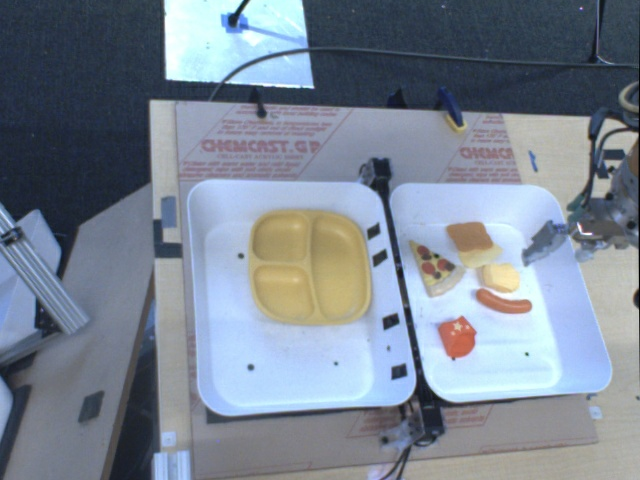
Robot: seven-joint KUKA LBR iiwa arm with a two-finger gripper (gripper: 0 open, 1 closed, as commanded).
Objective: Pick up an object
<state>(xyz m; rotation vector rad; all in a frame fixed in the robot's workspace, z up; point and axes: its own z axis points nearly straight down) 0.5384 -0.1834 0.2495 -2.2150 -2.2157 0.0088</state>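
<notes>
The right bin [570, 368] holds several toy foods. A pizza slice [435, 267] lies at its left, with an orange-brown piece of toast [472, 241] next to it. A pale yellow chunk [501, 277] sits above a red sausage [504, 303], and a red piece with a white mark [457, 337] lies nearer the front. My gripper [563, 245] hangs over the bin's upper right part, to the right of the toast and apart from it. Its fingers stand open with nothing between them.
The left bin [225, 368] carries a yellow divided plate [310, 266]. A black hinge strip [393, 288] runs between the two bins. Brown cardboard lies under both bins, and a metal rail [40, 278] juts in at the left.
</notes>
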